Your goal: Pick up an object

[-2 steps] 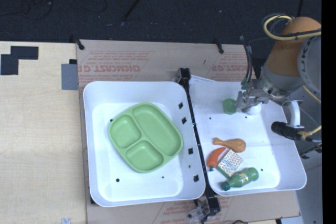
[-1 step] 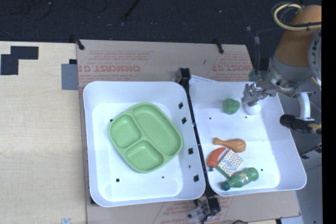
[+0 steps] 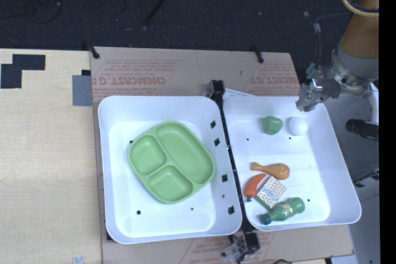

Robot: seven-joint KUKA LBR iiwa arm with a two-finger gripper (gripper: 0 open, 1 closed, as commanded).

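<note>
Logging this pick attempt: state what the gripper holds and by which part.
Nothing is held. The gripper sits over the right bin's far corner, apart from the white ball.

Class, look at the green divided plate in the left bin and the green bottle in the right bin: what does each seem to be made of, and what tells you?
Green divided plate: probably moulded plastic, matte to satin; even pale green colour, soft rounded ridges between three compartments.
Green bottle: likely glossy plastic, perhaps a toy; small bright highlight along its side, though too small to be sure.
</note>
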